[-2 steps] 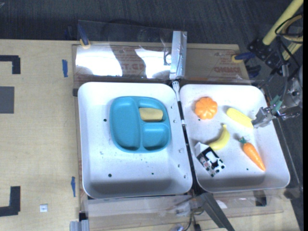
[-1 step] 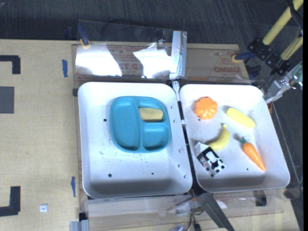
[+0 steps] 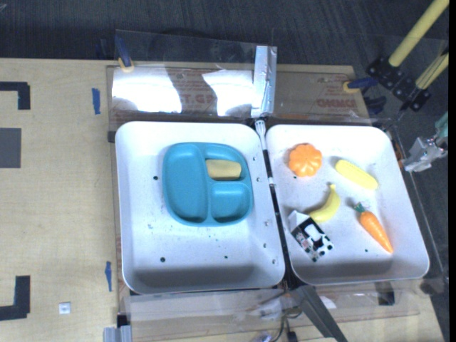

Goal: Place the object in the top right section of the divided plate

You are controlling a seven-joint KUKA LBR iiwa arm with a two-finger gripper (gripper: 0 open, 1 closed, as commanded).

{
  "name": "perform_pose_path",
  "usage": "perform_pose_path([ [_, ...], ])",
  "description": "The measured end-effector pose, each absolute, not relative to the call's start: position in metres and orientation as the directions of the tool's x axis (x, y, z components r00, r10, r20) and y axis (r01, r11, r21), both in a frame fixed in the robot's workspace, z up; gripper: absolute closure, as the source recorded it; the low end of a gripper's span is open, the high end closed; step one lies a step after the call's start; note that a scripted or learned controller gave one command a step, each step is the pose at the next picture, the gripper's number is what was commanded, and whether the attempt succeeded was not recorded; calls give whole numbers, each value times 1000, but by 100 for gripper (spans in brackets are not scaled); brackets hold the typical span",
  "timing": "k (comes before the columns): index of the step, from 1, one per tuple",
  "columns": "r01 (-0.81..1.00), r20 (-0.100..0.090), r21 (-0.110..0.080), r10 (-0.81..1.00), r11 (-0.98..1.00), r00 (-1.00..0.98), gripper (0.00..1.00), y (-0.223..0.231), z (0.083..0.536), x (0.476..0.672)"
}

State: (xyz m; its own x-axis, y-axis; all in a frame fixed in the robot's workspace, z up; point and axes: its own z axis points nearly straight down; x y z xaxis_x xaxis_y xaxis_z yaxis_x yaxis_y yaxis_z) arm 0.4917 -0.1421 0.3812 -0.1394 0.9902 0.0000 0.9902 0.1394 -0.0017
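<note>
A blue divided plate [image 3: 206, 182] lies in the left white bin [image 3: 142, 255]. A pale yellow, bread-like object [image 3: 224, 169] rests in the plate's top right section. The gripper [image 3: 422, 155] sits at the far right, just outside the right bin's rim and well away from the plate. Only a small grey part of it is in view.
The right bin [image 3: 406, 262] holds an orange pumpkin [image 3: 305, 159], a yellow lemon-shaped piece [image 3: 356, 174], a banana [image 3: 326, 205], a carrot [image 3: 374, 228] and a black-and-white toy [image 3: 312, 236]. A clear panel [image 3: 192, 84] stands behind the bins. Yellow poles [image 3: 420, 27] stand at the back right.
</note>
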Motion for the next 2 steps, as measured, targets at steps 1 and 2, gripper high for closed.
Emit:
perform_pose_path([
  [1, 982, 0, -2, 982, -191, 191, 100, -152, 380, 480],
  [2, 880, -1, -4, 880, -476, 476, 100, -187, 364, 479],
])
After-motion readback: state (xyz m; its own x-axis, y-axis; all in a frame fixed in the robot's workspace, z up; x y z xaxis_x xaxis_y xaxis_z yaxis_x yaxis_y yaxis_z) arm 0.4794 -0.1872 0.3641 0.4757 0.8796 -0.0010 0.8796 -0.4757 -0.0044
